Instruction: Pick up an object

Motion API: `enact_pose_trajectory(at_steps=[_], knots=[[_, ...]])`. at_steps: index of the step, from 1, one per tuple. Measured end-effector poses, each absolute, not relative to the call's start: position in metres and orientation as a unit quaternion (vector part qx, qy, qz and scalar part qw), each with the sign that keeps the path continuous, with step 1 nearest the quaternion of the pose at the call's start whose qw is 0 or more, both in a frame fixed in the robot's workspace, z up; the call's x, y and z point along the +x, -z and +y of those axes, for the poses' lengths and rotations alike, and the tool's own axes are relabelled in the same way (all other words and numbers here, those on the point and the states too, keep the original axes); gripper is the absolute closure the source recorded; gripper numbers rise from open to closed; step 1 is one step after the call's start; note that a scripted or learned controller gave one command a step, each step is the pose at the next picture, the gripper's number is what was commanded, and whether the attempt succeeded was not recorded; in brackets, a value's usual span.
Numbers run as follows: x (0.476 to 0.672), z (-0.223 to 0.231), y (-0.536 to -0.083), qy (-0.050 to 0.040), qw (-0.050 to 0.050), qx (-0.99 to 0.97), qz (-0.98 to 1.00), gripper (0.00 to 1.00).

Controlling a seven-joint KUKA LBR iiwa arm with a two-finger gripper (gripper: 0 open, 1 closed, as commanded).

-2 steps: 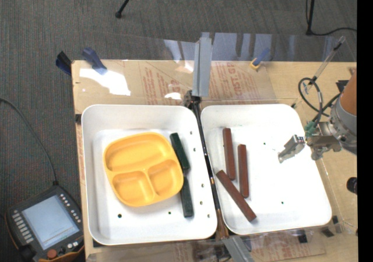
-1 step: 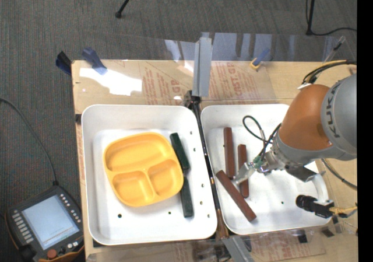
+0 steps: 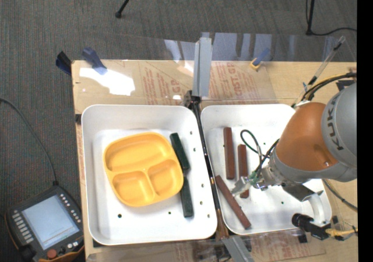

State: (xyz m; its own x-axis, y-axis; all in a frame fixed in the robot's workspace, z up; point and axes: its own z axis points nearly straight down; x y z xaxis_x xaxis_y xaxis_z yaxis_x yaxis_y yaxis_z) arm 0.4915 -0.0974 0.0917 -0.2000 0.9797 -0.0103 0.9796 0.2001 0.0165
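Nearest the lens, a brown stick (image 3: 233, 202) lies aslant at the front of the right bin (image 3: 256, 115), with the gripper (image 3: 249, 184) low just beside it; whether it grips anything cannot be told. Two more brown sticks (image 3: 229, 152) lie upright behind it. Across the divider, the left bin (image 3: 96, 118) holds a yellow sectioned tray (image 3: 143, 168) and a dark green bar (image 3: 182, 173) along its right side.

The arm (image 3: 317, 138) hides much of the right bin (image 3: 256, 112).
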Motion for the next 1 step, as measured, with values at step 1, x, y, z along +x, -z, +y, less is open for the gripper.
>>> enact_pose_trajectory(at_steps=[1], knots=[[0.489,-0.0956,-0.0976,-0.0009,0.002,0.632,0.775,1.0]])
